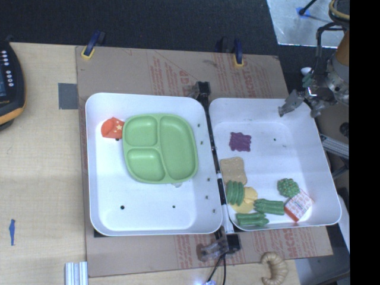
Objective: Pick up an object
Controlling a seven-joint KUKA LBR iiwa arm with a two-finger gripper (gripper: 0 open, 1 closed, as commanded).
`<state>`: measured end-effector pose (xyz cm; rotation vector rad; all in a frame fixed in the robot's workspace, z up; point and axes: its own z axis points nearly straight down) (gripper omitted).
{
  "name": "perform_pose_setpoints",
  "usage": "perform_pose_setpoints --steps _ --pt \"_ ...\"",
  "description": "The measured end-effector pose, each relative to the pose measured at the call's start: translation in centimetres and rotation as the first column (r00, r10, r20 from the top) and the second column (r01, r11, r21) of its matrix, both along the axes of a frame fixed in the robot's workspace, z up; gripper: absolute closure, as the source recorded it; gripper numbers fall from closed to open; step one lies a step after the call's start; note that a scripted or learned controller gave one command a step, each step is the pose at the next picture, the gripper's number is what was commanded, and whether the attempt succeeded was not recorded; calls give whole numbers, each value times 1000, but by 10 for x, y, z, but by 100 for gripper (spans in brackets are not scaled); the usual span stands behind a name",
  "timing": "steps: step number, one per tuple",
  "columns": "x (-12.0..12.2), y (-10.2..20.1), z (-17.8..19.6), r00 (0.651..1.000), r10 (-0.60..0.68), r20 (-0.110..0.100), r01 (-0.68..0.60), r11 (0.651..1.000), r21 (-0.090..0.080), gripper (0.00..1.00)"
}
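- Gripper [292,104] hangs over the far right corner of the right bin [309,138]; at this size its spread is unreadable, and nothing shows between its tips.
- Purple piece [240,141] lies alone, well apart from the gripper.
- Green divided plate [160,148] sits in the left bin [107,189].

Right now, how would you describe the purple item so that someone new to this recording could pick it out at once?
Start at the right-hand white bin, the one without the green divided plate. The purple piece lies flat in that bin's upper half, alone on bare white floor, above the cluster of toy foods along the lower edge. It is the only purple thing; its nearest neighbour, the tan slice, lies just below it.
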<state>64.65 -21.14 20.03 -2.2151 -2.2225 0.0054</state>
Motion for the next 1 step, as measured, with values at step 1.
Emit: perform_pose_setpoints --steps 1 --pt "-33 0 18 1000 -1 0 1 1000 0 0"
